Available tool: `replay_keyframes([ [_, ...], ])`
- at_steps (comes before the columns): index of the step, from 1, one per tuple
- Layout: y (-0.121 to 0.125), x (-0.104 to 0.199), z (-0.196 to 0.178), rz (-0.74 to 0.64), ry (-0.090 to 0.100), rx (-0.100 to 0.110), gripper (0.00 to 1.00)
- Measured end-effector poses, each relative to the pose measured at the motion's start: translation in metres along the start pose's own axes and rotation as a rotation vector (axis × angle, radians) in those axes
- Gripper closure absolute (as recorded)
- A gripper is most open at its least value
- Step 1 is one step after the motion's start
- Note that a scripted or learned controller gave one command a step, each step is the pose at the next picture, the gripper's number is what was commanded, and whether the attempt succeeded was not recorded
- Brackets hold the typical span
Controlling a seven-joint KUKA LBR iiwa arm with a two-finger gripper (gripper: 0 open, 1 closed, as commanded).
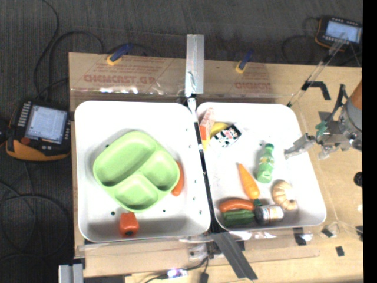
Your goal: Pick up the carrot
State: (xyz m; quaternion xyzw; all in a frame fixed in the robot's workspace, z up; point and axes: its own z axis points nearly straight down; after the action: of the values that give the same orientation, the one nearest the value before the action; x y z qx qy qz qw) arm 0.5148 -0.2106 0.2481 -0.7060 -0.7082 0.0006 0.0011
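Carrot [248, 181] is what you are after: it lies in the right bin [306, 158], near the middle and a little toward the bin's near edge, orange, with its tip pointing toward the far left.

Going by size, you see the left bin [82, 158] holding a green divided plate [136, 170] that covers most of its floor. An orange piece [178, 180] peeks from under the plate's right rim, mostly hidden, so you cannot tell what it is. A small red-orange item [128, 223] sits by the left bin's near edge.

In the right bin, a green bottle [265, 163] lies just right of the carrot. A croissant-like piece [283, 194] sits toward the near right corner. Along the near edge, a red-and-green cluster [237, 211] touches a small can [270, 213]; their outlines run together. Near the far left corner, a black-and-white packet [226, 135] overlaps something yellow [217, 127], with a pinkish item [206, 118] against the wall.

The gripper [297, 149] hangs over the right bin's right rim, well apart from the carrot. You cannot tell whether its fingers are spread or closed; the arm is cut off at the right.
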Motion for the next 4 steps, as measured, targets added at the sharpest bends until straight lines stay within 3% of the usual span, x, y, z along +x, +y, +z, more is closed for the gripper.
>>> replay_keyframes([
  [1, 0.001, 0.001, -0.008, -0.002, 0.001, 0.001, 1.0],
  [2, 0.001, 0.001, -0.008, -0.002, 0.001, 0.001, 0.0],
  [3, -0.013, 0.055, 0.104, -0.227, 0.001, 0.001, 0.0],
  [4, -0.019, 0.095, 0.159, -0.146, -0.005, -0.009, 0.0],
])
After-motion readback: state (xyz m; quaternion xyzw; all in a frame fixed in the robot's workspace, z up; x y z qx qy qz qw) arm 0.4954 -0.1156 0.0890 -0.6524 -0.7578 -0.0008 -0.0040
